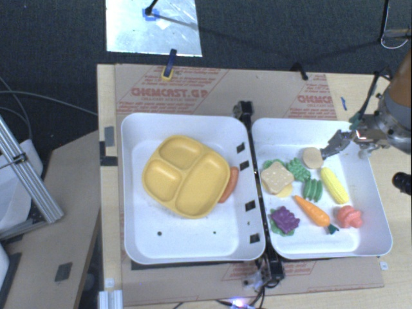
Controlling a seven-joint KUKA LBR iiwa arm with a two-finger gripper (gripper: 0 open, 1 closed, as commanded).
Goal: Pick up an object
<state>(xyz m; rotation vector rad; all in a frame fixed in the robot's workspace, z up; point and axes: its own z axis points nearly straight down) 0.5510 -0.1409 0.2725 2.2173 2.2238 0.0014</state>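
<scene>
Bench bins point(141, 237): yellow plate point(185, 176); toy food point(308, 195)

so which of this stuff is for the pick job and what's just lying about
For the job:
gripper
tan round piece
corn
carrot
toast
grapes

Lying about:
yellow divided plate
foil sheet
cardboard

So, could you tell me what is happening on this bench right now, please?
The grey robot arm's pincer reaches in from the right over the right white bin, close to a round beige toy among plastic toy foods. The left white bin holds a yellow divided plate.
</scene>
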